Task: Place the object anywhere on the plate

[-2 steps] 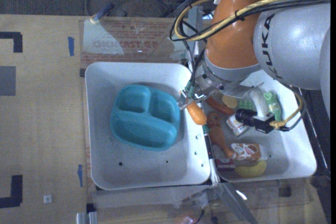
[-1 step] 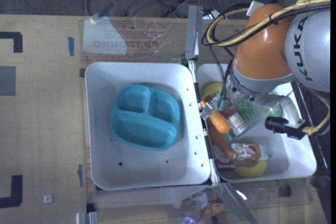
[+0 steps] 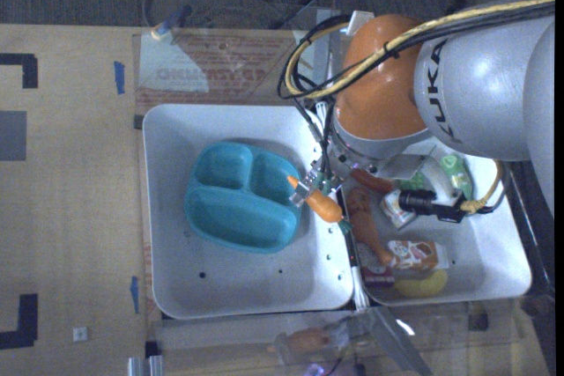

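A teal divided plate lies in the left white bin. My gripper hangs under the orange wrist band, just off the plate's right rim and over the wall between the two bins. An orange carrot-shaped toy sits across the fingers: its thick end sticks out lower right and a thin orange tip pokes out toward the plate. The gripper is shut on it. The big grey and orange arm hides the bin area behind it.
The right bin holds several items: a brown sausage, a small printed packet, a yellow piece and a green and white wrapper. A black cable plug juts from the wrist.
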Action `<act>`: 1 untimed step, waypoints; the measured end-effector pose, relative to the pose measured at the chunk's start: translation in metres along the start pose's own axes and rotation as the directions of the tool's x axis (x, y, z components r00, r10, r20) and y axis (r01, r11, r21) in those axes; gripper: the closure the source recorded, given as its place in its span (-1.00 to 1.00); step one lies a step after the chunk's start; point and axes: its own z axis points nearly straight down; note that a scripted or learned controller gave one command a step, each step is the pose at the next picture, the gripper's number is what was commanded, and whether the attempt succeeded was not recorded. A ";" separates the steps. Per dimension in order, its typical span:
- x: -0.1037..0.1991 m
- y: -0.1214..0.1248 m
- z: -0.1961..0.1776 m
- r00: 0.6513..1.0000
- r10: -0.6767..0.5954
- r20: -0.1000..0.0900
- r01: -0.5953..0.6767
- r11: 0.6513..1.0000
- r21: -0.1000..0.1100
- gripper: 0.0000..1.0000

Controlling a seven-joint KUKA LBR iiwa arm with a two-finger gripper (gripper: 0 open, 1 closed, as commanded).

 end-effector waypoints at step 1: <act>0.000 0.000 0.000 1.000 0.001 0.000 -0.001 1.000 0.000 -1.00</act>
